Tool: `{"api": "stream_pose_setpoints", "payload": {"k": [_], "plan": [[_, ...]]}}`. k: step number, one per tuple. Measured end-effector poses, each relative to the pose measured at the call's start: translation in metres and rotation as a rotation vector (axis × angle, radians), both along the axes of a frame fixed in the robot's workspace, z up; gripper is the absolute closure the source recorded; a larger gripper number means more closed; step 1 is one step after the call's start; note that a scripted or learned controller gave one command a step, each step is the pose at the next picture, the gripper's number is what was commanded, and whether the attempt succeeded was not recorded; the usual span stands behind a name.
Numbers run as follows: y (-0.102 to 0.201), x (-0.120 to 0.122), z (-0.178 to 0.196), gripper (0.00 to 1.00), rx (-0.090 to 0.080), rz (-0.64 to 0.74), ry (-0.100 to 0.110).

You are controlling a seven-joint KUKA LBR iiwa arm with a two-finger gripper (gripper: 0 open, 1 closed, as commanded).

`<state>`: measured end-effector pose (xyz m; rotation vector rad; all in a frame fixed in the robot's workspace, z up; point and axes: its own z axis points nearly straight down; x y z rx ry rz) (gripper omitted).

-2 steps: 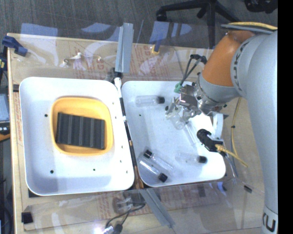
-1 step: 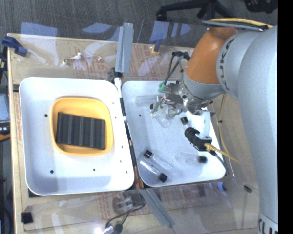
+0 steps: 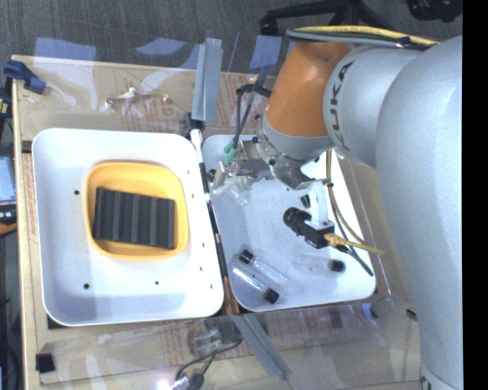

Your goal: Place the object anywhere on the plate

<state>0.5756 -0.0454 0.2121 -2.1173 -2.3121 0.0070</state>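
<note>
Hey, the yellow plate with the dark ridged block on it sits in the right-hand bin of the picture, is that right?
Not quite. The yellow plate with the dark ridged block on it sits in the left-hand bin, not the right-hand one, as the camera view shows.

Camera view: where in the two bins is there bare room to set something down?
Left bin: a white strip between the yellow plate and the near rim; the plate is mostly covered by a dark ridged block. Right bin: a bare patch mid-floor. Crowded: its near end with capped tubes, its far end under the arm.
</note>
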Motion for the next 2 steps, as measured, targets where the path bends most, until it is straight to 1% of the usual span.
{"api": "stream_pose_setpoints", "payload": {"k": [1,2], "plan": [[0.0654,0.0153,-0.0213,1.00,0.001,0.123,0.001],[0.0650,0.0154,-0.0211,0.00,0.000,0.122,0.001]]}}
